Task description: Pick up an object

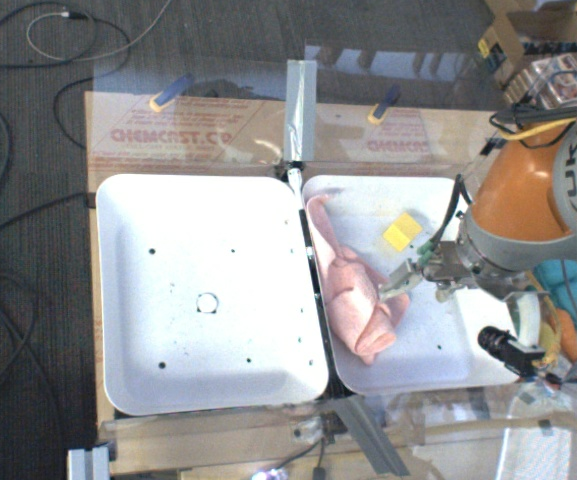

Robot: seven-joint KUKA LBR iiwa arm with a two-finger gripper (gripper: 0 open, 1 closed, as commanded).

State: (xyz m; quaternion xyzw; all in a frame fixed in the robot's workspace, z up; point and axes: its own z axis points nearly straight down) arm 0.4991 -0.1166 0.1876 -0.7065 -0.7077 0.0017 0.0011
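From my seat, the pick is not made yet, as far as I can judge. The arm [523, 203] comes in over the right edge of the bench and leans across the right bin [438, 363], with the gripper [400, 283] low over the bin floor, right at the pink soft toy [353, 293]. That toy lies along the left wall of the right bin, stretched from the far left corner down toward the near middle, and it looks to be resting on the bin floor, not lifted. The tip of the tool sits against or just beside the toy's right flank; I cannot tell which from this slant. How far apart the jaws stand I cannot tell either, since the tip is small and partly blurred against the pink, so I will not claim a hold.

A small yellow block [402, 232] lies just beyond the tool, toward the far side of the same bin, apart from the toy. The left bin [128, 368] carries a small ring [206, 304] near its middle, well apart from the arm.

What I reckon is left: a firm closing on the toy, then a lift clear of the bin floor. The approach seems done; the grasp and the raise are unproven.
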